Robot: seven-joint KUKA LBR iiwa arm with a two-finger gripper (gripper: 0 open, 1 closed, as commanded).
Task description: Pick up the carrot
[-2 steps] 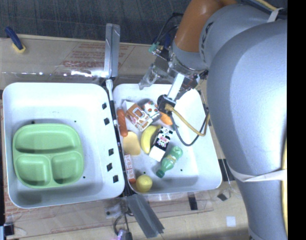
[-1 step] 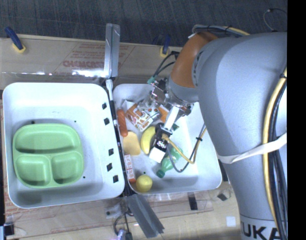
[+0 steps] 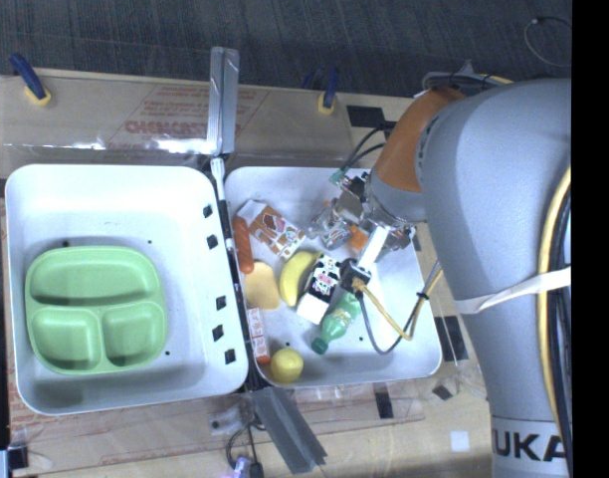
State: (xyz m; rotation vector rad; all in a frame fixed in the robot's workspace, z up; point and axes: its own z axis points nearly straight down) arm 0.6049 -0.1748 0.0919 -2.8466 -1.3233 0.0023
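Note:
My gripper [image 3: 336, 219] is low in the right bin [image 3: 404, 358], near its back middle, with the grey arm and orange band behind it to the right. A small orange piece [image 3: 359, 235], which looks like the carrot, shows just right of the gripper and is mostly hidden by it. I cannot tell whether it is held or only touched. A red-orange stick-shaped item [image 3: 244, 245] lies along the bin's left wall, apart from the gripper.
The right bin also holds a brown snack packet [image 3: 273, 229], a yellow banana [image 3: 296, 276], a black-and-white carton [image 3: 322, 285], a green bottle [image 3: 335, 324], a lemon [image 3: 287, 364] and a pale wedge [image 3: 263, 287]. A green divided tray [image 3: 94, 309] sits in the left bin [image 3: 105, 192].

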